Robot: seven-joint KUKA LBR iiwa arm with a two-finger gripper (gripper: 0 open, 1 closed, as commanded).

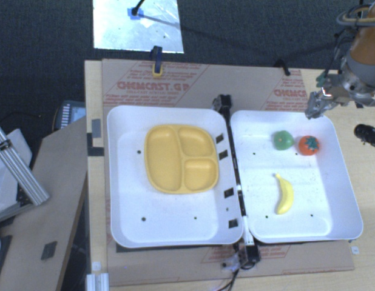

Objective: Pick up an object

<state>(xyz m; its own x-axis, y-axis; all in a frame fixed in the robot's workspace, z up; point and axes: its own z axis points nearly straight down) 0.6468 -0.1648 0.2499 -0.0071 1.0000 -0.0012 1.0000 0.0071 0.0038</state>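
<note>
1. Arm of grey metal with an orange band [363,44] reaches in from the upper right, its wrist bent down toward the bench.
2. The two-finger gripper [313,109] hangs over the far right corner of the right shallow white plastic bin [342,180], at the rim; whether it is wide or narrow I cannot tell, and nothing shows in its grasp.
3. Inside that bin, near the far wall, a round green toy fruit [283,140] and a round orange-red toy fruit [307,145] sit just beside each other, close below the gripper.
4. A yellow toy banana [285,194] lies alone in the middle of the same bin, well apart from every wall, with bare white floor all round it.
5. The left shallow white plastic bin [124,199] bears a yellow three-compartment plastic plate [180,159] at its centre, leaving a band of open floor along each wall.
</note>
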